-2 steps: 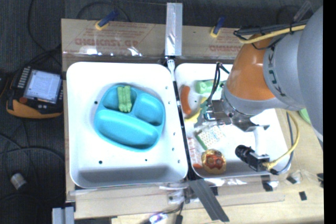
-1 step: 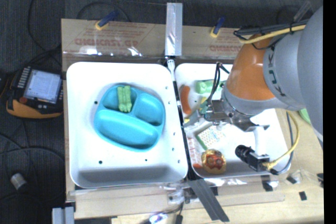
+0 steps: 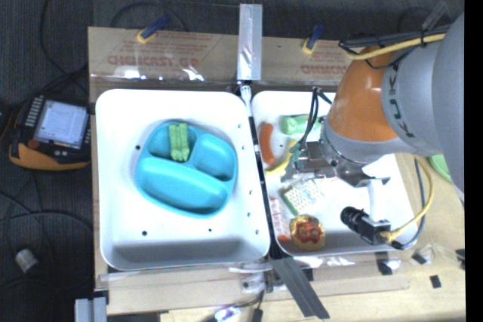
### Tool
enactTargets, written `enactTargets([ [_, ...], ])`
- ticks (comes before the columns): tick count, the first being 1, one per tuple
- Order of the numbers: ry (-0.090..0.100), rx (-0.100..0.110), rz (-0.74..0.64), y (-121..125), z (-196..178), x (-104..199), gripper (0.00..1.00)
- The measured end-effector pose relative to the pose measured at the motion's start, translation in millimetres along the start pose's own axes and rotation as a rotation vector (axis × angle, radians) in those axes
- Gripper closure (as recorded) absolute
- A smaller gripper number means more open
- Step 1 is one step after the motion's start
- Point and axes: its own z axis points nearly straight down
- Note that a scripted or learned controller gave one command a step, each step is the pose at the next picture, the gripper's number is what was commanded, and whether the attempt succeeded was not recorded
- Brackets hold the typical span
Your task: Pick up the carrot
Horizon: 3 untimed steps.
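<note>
The carrot [image 3: 266, 142] is a slim orange piece lying along the left wall of the right bin [image 3: 392, 237], near its back. My gripper [image 3: 304, 161] reaches down into the right bin just right of the carrot, beneath the orange wrist band. Its fingertips are hidden among the clutter below the wrist. Nothing shows the carrot between them.
The left bin [image 3: 121, 237] holds a blue divided plate [image 3: 187, 166] with green beans [image 3: 179, 141] in its back compartment. In the right bin lie a pale green item [image 3: 293, 123], a speckled packet [image 3: 300, 197] and a red-yellow fruit-like toy [image 3: 306, 231]. A handheld device [image 3: 53, 130] lies at far left.
</note>
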Motion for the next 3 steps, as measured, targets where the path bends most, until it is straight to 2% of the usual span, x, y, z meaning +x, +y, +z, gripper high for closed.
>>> enactTargets([
  [1,0.002,-0.003,0.038,-16.9,8.1,35.3,1.0],
  [2,0.003,-0.003,0.274,-18.4,8.1,2.8,1.0],
  [3,0.001,-0.002,0.229,-18.8,8.0,-4.3,1.0],
])
